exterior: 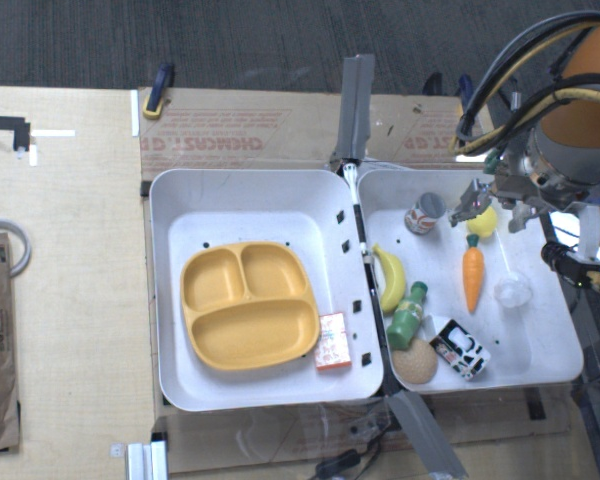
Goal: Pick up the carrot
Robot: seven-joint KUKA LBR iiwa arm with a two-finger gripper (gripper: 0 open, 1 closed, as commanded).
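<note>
The orange carrot (473, 278) lies in the right bin (550, 363), its green top pointing toward the far wall. My gripper (497, 211) hovers just above and behind the carrot's top end. It is open, with its two fingers spread apart and nothing held. A small yellow fruit (483, 222) sits beneath the gripper, right by the carrot's green top.
Also in the right bin are a metal cup (425, 211), a banana (388, 276), a green bottle (407, 316), a round brown item (415, 363), a black and white toy car (460, 350) and a clear lid (512, 292). The left bin (170, 268) holds a yellow divided plate (250, 303) and a small red box (332, 341).
</note>
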